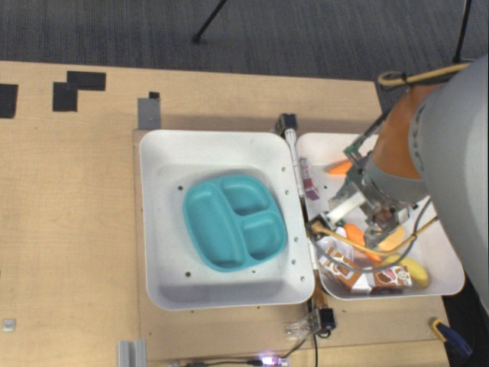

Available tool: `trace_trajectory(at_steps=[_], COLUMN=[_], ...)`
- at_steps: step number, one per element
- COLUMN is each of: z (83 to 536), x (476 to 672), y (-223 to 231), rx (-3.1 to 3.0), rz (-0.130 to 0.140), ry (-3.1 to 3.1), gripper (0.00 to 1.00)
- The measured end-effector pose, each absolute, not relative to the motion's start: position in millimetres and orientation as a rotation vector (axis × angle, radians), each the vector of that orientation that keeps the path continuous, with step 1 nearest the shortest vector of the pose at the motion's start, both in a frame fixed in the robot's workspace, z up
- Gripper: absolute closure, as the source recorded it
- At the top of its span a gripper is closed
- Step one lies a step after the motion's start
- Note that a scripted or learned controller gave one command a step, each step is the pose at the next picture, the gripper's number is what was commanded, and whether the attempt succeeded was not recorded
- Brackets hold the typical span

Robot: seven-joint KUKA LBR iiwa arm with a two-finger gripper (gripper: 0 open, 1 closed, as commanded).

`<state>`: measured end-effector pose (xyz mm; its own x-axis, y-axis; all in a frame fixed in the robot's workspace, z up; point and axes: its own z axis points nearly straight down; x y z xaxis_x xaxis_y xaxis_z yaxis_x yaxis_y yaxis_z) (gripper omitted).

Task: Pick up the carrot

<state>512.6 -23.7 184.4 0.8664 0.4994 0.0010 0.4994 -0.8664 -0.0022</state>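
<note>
Camera view has my end effector [365, 222] low in the right bin [451, 280], among the clutter; I can't tell how its grip stands. I see the carrot [359, 238] just beside it, lying near the bin's left wall. A teal divided plate [234, 222] sits in the left bin [164, 170].

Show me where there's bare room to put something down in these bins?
The left bin has bare floor around the teal tray, widest toward its near and left walls. The right bin is crowded: carrot, banana, packets and the gripper fill the middle.
</note>
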Motion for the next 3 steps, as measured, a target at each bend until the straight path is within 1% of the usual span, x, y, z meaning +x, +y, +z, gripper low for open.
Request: trace_trajectory(at_steps=[1, 2, 3], z=[117, 91, 100], x=[492.0, 496.7, 496.1], y=[-83, -81, -80], rx=[-3.073, -3.020, -3.012], rz=[-0.022, -0.042, -0.034], ry=[-0.636, -0.908, -0.913], gripper=[0.00, 0.00, 1.00])
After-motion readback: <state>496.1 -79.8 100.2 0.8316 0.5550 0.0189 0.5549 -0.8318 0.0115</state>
